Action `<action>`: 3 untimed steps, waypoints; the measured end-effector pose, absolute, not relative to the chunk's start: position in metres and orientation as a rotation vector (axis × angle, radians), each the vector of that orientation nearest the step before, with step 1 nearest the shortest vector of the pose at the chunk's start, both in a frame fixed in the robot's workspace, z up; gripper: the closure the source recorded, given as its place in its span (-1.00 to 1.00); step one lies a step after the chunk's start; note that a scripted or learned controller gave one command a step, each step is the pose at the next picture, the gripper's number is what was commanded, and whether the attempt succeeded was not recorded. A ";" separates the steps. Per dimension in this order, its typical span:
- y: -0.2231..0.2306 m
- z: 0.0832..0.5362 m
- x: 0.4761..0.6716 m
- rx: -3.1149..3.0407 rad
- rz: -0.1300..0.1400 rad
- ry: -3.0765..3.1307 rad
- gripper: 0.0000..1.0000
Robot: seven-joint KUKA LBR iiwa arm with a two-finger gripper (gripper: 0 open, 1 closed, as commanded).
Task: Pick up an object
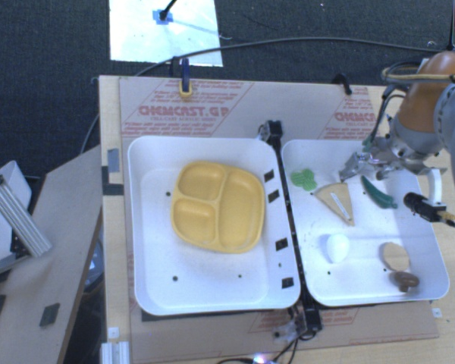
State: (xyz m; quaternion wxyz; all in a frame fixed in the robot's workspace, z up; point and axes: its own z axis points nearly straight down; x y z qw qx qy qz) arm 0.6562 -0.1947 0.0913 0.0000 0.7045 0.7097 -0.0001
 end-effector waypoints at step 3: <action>-0.196 0.197 0.660 2.212 0.005 2.222 1.00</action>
